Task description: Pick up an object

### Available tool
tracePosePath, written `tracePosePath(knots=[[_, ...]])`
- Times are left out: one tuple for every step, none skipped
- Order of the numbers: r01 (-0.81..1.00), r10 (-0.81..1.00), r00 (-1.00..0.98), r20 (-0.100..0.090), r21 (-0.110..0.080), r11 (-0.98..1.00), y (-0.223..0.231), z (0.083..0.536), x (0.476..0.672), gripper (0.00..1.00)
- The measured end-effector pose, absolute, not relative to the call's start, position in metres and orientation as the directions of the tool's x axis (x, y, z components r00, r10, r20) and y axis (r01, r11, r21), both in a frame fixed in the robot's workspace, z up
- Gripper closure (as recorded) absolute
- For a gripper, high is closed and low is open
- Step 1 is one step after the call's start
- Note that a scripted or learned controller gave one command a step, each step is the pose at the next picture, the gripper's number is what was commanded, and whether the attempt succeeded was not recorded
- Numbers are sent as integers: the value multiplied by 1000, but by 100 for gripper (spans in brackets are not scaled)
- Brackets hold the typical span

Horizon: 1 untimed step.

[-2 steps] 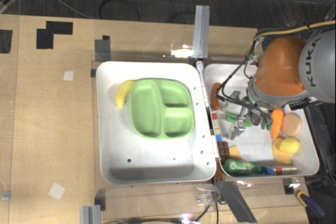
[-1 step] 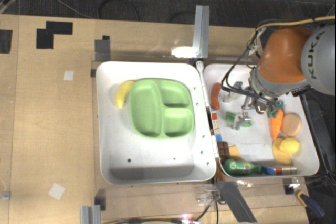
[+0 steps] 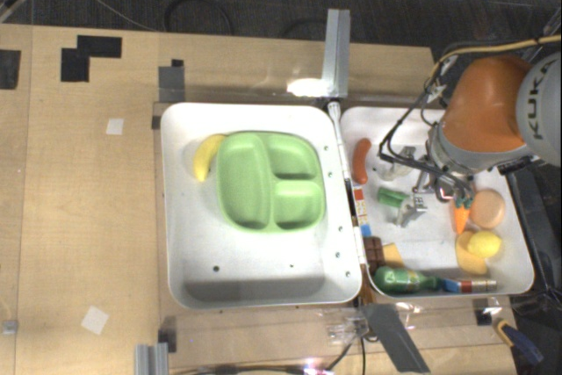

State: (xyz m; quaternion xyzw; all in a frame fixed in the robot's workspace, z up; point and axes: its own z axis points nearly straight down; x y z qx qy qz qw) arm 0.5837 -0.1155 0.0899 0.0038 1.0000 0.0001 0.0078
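Reaching from the right, arm [image 3: 492, 105] bent down over right bin [image 3: 527, 272], gripper [image 3: 413, 208] state unclear

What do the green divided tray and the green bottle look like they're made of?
The green divided tray looks like moulded plastic with a matte finish: uniform pale green, soft rounded compartment edges, no sharp glints. The green bottle, lying on its side along the right bin's near wall, looks glossy, with bright highlights along its body; probably plastic, though glass can't be ruled out.

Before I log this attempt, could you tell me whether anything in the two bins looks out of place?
The green divided plate in the left bin sits slightly askew, with a banana wedged against its left edge. Otherwise nothing stands out.
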Motion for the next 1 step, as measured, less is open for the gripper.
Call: tracePosePath(knots=[[116, 116, -993, -17, 0, 993, -90, 90, 563, 0]])
